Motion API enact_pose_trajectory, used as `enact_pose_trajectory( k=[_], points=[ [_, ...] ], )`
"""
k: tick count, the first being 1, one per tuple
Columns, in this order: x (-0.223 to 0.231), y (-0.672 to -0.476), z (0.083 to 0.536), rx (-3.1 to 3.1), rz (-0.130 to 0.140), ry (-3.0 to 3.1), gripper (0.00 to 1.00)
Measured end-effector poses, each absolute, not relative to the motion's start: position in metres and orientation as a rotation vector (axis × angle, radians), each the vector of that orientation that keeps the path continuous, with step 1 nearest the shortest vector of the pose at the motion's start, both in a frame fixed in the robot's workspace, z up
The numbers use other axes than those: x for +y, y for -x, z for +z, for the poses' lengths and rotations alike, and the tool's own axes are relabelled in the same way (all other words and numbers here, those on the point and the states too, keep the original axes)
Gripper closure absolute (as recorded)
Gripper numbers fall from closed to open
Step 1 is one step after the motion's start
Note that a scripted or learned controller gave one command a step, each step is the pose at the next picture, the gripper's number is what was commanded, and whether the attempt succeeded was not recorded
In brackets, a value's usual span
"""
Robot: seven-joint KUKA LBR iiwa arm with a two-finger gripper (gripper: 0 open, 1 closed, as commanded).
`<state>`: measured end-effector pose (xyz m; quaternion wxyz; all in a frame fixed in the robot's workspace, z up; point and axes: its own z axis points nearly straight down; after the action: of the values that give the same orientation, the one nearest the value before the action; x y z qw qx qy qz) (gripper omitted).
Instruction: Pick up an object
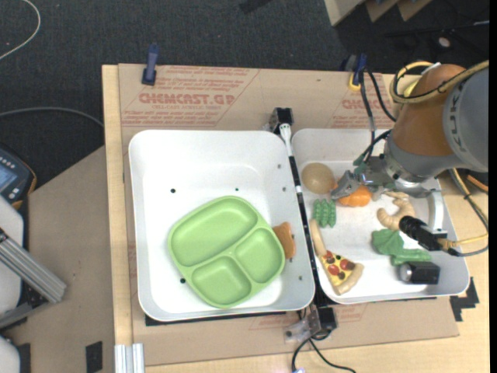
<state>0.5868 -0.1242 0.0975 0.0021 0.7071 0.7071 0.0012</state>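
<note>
The arm (435, 123) is reaching in from the right over the far part of the right bin (384, 287). The gripper (353, 186) is hanging low over the far middle of that bin. An orange item (357, 200) is lying directly at the gripper tip, on its near side, and appears to be touching it. Whether the gripper is released, clenched or grasping the orange item cannot be told, because the wrist is covering that area.

The following things are lying in the right bin:
- A tan egg (317, 177) is sitting just left of the gripper, close to the left wall.
- A green vegetable (324, 213) is lying near and left of the orange item, apart from it.
- A beige knobbly piece (390, 208) is lying just right of the orange item.
- A green leaf (390, 243) is lying nearer than the beige piece.
- A pizza slice (342, 270) is lying in the near left part of the bin.

The left bin (194, 169) is holding a green plate (225, 251) with three compartments, lying flat in the near half. A brown piece (286, 241) is resting against the right edge of the plate, beside the right wall of the bin.

Both bins are standing side by side, touching, on the table (194, 103).
</note>
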Motion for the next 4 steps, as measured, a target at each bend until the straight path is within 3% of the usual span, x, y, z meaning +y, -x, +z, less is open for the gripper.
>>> enact_pose_trajectory(
  k=[1, 2, 3, 4],
  points=[
    [-0.165, -0.642, 0.119, 2.216, 0.005, -2.215, 0.0],
    [-0.157, -0.642, 0.085, 2.222, -0.002, -2.221, 0.0],
    [-0.157, -0.641, 0.095, 2.222, -0.004, -2.224, 1.0],
    [-0.103, -0.662, 0.086, 2.224, -0.042, -2.24, 1.0]
  ],
)
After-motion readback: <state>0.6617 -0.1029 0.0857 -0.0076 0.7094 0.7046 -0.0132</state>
